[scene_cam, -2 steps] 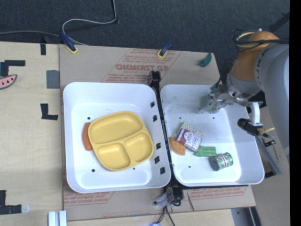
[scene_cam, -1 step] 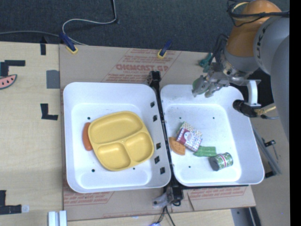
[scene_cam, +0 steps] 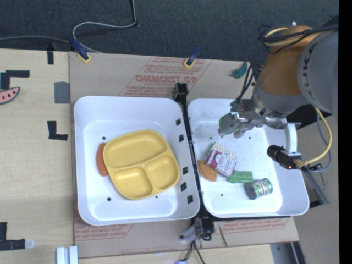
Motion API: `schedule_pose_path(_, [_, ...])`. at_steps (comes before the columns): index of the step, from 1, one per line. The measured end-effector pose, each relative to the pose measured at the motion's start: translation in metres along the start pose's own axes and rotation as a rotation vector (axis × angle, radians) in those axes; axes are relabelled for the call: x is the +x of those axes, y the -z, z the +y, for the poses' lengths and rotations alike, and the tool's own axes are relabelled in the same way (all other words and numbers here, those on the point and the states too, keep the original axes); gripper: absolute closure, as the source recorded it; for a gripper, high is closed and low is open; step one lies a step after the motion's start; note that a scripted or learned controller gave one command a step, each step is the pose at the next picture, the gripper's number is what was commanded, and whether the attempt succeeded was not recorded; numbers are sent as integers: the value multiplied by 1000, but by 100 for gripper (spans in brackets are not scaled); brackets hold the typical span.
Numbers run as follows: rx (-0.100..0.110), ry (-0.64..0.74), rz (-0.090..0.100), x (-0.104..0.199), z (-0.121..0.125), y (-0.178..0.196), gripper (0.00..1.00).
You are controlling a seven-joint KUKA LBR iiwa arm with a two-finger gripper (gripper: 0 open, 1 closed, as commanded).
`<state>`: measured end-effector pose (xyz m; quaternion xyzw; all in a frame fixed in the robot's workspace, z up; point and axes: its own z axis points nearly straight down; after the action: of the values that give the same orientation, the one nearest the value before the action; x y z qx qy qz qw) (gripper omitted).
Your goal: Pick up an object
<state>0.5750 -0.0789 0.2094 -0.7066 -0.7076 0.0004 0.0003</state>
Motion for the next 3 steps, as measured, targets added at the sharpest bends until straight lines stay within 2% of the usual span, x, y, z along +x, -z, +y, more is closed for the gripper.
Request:
schedule_pose_path(1, [0,-1,0,-10,-45,34,100])
schedule_pose_path(2, [0,0,1,-9,-45,34,0])
schedule_pose_path(3, [-10,-3,-1,-29,-62,-112,0])
